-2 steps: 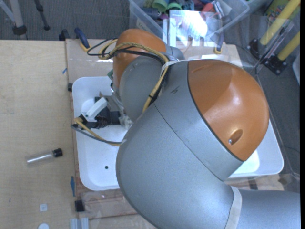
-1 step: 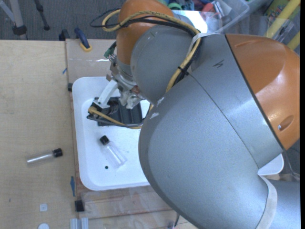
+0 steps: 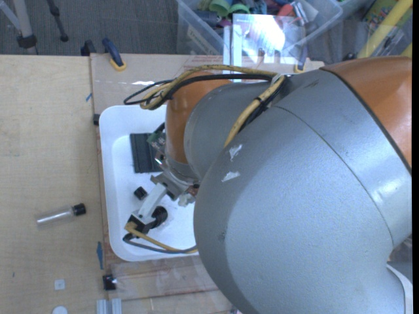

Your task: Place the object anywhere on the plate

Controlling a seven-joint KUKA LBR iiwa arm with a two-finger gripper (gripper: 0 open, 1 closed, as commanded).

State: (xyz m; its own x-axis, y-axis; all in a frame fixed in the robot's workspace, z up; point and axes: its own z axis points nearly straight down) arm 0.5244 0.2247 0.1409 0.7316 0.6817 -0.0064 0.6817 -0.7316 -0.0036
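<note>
At the upper left of the frame, the black legs of a tripod [image 3: 19, 18] are cut off by the top edge. Below them, on the bare wooden bench [image 3: 46, 129], a clear vial with a black cap [image 3: 62, 213] lies on its side, well apart from the bin. A small pale square [image 3: 59, 284] near the bottom edge is too small to name. A blue clamp [image 3: 112, 53] sits at the bench's upper seam and a small black clip [image 3: 108, 282] lies near the bottom. Next comes the white bin [image 3: 106, 188], of which the left rim and a strip of floor can be seen. On that floor lies a dark rectangular block [image 3: 143, 152], flat, its right edge running in under the wrist. Just below it, apart from it, is a small black piece [image 3: 139, 192] whose shape is hard to make out. Which of the two is the object to be placed cannot be told. The gripper [image 3: 173, 180] hangs over the bin's floor right beside both, mostly buried beneath the wrist, so whether it is released or clenched, or grasping anything, cannot be told. The grey arm [image 3: 294, 195], with orange sections and yellow cables across it, covers the rest of this bin and all of the bench to its right. Above it, at the top edge, stands a clear tote of coloured toys [image 3: 190, 18], partly cut off.
</note>
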